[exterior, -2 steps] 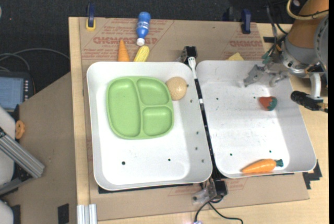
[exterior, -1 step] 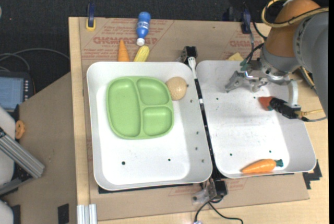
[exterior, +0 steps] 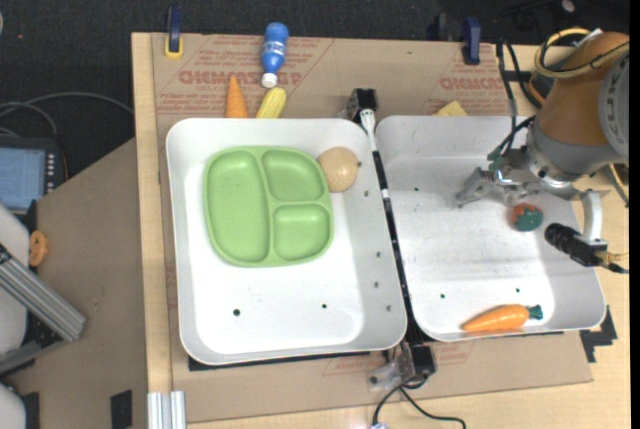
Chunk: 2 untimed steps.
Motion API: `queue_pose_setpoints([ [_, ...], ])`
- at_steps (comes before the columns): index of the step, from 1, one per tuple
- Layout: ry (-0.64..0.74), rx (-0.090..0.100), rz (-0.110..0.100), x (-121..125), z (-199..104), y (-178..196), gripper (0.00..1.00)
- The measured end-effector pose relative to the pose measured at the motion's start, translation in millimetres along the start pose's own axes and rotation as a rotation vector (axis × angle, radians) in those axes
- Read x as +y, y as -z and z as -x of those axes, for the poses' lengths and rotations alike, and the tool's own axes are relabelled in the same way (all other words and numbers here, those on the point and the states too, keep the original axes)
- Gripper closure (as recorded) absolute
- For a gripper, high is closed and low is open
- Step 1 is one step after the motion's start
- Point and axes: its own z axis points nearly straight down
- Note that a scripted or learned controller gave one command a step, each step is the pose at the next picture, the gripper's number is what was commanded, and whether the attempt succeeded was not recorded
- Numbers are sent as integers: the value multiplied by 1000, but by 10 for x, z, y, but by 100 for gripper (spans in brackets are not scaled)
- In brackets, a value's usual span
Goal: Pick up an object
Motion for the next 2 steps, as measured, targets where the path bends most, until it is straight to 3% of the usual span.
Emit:
queue_pose_setpoints([
  [1, 3, 9, 5, -399, 420, 49, 0],
  [2, 7, 8, 4, -387, 392, 40, 0],
])
